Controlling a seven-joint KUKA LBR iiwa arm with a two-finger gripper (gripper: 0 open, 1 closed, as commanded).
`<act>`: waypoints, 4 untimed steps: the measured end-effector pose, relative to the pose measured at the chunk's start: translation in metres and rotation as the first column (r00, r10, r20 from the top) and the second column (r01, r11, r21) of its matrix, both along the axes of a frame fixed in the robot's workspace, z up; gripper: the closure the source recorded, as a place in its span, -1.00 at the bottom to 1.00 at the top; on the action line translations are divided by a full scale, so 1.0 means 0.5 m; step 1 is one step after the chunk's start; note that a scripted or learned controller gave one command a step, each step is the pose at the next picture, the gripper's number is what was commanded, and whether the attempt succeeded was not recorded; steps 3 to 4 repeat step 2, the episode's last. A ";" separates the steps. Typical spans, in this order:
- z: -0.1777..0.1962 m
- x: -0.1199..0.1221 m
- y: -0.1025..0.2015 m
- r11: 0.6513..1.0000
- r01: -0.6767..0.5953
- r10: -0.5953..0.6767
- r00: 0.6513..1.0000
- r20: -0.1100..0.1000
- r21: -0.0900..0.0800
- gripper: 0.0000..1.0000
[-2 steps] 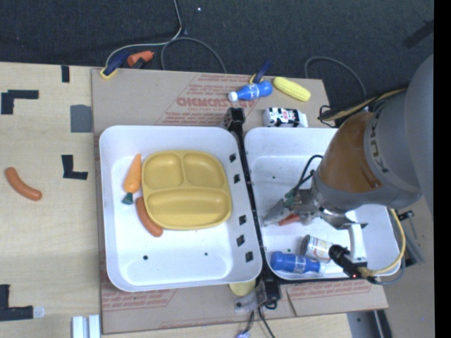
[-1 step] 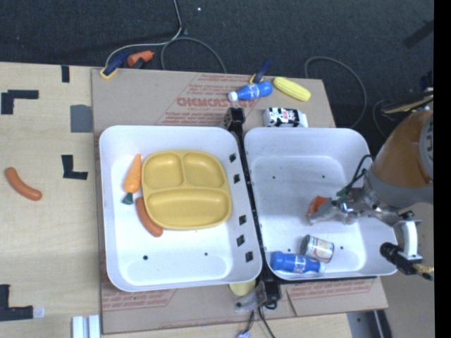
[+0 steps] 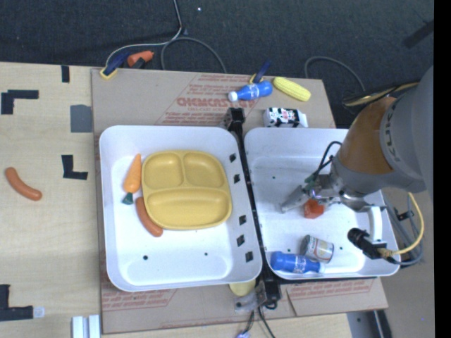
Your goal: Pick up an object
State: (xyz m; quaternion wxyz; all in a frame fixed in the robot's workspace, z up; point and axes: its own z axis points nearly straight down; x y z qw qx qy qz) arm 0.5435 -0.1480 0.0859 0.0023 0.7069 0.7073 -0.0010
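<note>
My gripper (image 3: pixel 301 201) is low in the right bin (image 3: pixel 282 153), near its middle, with the grey and orange arm coming in from the right. A small red object (image 3: pixel 314 208) lies right against the gripper's tip, on its right side; whether it is gripped I cannot tell. Nearer the front of that bin lie a silver can (image 3: pixel 318 248) and a blue bottle (image 3: pixel 294 263).
The left bin (image 3: pixel 176 266) holds a yellow divided plate (image 3: pixel 187 189), a carrot (image 3: pixel 132 174) and a sausage (image 3: pixel 148 217). Behind the bins lie a blue bottle (image 3: pixel 252 91), a yellow corn cob (image 3: pixel 291 88) and a black-and-white toy (image 3: pixel 285 117). Another sausage (image 3: pixel 22 184) lies far left.
</note>
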 end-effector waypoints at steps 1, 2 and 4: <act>0.023 0.002 -0.002 1.000 0.001 -0.001 1.000 0.006 -0.001 1.00; 0.207 0.037 0.170 1.000 -0.008 0.008 1.000 0.004 0.006 1.00; 0.207 0.037 0.170 1.000 -0.008 0.008 1.000 0.004 0.006 1.00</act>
